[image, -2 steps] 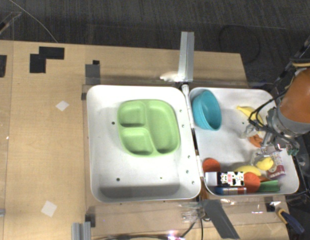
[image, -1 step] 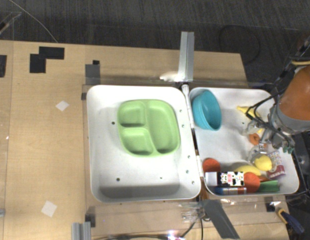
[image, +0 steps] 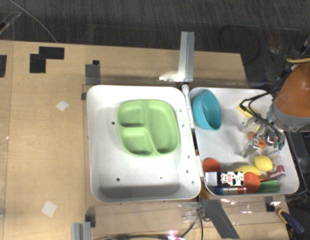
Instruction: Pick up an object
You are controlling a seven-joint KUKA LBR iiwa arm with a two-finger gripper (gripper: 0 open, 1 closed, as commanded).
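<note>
Workbench (image: 40, 149) of pale wood seen from above, bearing two shallow white bins side by side. Left bin (image: 102, 179), the larger-looking one, holds one light green divided tray (image: 147, 126) with three compartments, lying flat near the bin's middle. Right bin (image: 230, 129) holds one teal bowl (image: 206, 110), tipped on its side against the left wall so its opening faces right.

Robot arm (image: 297, 96), grey with an orange band, reaches in from the right over the right bin. Its gripper (image: 260, 143) hangs low above the bin's right half, wires trailing round it; how far the claw stands open cannot be made out, and nothing can be seen between its tips.

Loose objects crowd the right bin's near edge. One yellow lemon-shaped toy (image: 263, 162), small and oval, sits just below the gripper, its long axis running roughly left to right. Beside it lie one black-and-white patterned box (image: 232, 178), long axis left to right, one orange ball (image: 252, 181), one red-orange rounded piece (image: 211, 164) and one green strip (image: 269, 186) along the wall.
</note>
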